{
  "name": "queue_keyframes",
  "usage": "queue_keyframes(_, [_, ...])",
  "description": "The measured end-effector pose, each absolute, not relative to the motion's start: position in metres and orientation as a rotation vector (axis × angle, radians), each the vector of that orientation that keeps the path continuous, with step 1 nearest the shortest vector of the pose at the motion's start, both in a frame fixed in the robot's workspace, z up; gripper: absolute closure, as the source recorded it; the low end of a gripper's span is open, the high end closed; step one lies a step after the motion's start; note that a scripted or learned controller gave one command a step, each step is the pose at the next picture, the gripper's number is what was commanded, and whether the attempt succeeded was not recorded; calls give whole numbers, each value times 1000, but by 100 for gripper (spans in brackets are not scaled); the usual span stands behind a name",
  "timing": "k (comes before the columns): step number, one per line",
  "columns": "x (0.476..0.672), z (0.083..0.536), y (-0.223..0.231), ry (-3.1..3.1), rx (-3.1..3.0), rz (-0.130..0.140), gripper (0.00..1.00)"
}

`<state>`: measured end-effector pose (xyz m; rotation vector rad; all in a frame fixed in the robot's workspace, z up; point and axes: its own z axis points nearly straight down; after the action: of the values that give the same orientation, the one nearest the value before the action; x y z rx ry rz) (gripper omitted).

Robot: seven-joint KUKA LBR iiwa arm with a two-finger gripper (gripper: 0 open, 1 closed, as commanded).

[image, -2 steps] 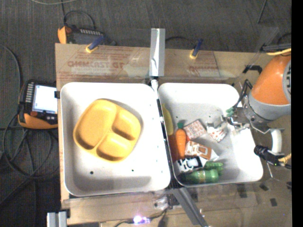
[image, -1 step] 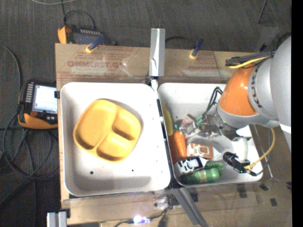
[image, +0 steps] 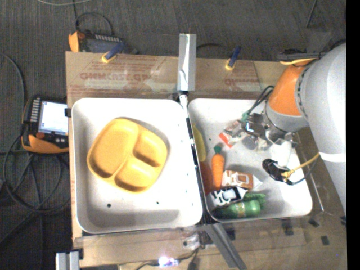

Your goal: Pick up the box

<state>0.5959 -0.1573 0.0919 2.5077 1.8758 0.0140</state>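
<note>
The gripper (image: 251, 135) is hanging over the right shallow white plastic bin (image: 304, 204), above and to the right of the orange tapered carrot (image: 217, 165); how wide it is standing cannot be told from this slanted view, and nothing is showing as gripped. The step in hand is judged to be the approach, since the gripper is sitting apart from the small white-and-orange cardboard box (image: 238, 179), which is lying flat just right of the carrot's lower end, on the bin floor. The next move is calling for a shift toward the carrot's lower end, then a descent onto the box alone, with care being needed because neighbours are crowding it. A crumpled red-and-white packet (image: 230, 134) is lying up and right of the carrot, near the gripper. A black-and-white patterned object (image: 225, 196) is lying just below the carrot's tip, under the box, and a green bottle-shaped item (image: 243, 208) is lying below that again. A yellow elongated object (image: 198, 145) is resting left of the carrot, against the bin wall. Left of the carrot, past the divider, the left shallow white plastic bin (image: 101, 218) is holding a yellow three-compartment plastic plate (image: 128, 153).
</note>
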Motion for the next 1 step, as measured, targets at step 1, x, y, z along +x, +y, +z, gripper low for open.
queue_keyframes(1, [665,89,-167,1647,2669,-22,0])
